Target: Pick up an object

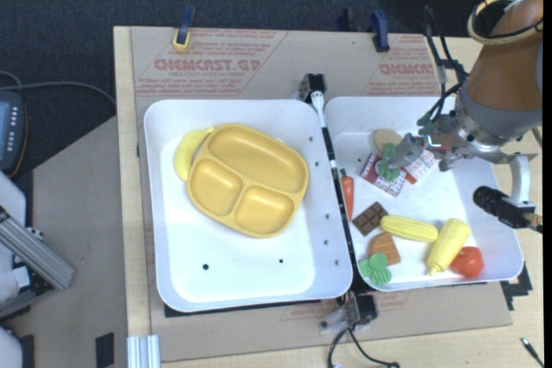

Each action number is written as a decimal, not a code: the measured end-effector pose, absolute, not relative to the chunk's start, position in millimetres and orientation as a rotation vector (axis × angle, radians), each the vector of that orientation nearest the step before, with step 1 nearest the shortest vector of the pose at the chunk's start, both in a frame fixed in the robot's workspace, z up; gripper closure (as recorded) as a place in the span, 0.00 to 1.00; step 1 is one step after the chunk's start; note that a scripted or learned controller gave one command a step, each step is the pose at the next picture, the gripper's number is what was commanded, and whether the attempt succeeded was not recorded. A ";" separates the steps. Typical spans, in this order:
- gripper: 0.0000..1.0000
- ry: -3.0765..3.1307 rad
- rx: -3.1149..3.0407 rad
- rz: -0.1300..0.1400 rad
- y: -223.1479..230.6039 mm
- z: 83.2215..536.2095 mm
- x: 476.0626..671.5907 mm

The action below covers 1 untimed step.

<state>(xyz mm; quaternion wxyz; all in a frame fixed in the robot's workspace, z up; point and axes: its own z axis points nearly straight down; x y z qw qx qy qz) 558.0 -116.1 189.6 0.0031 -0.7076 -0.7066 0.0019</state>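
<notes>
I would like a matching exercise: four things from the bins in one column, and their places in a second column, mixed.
Things:
1. yellow divided tray
2. tomato
3. carrot
4. gripper

Places:
A. front right corner of the right bin
B. over the red and white packet
C. left bin
D. along the right bin's left wall

Pairs: 1-C, 2-A, 3-D, 4-B

Left bin (pixel 164 211): divided tray (pixel 246 178) at centre, overlapping a plate (pixel 185 152) toward the left wall. Right bin (pixel 362 116): carrot (pixel 347 194) against the left wall; corn cob (pixel 409 228), squeeze bottle (pixel 447 244), tomato (pixel 467 262) along the near edge.
</notes>
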 end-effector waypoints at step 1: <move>0.00 -2.216 -2.218 0.005 -113.2 145.1 552.0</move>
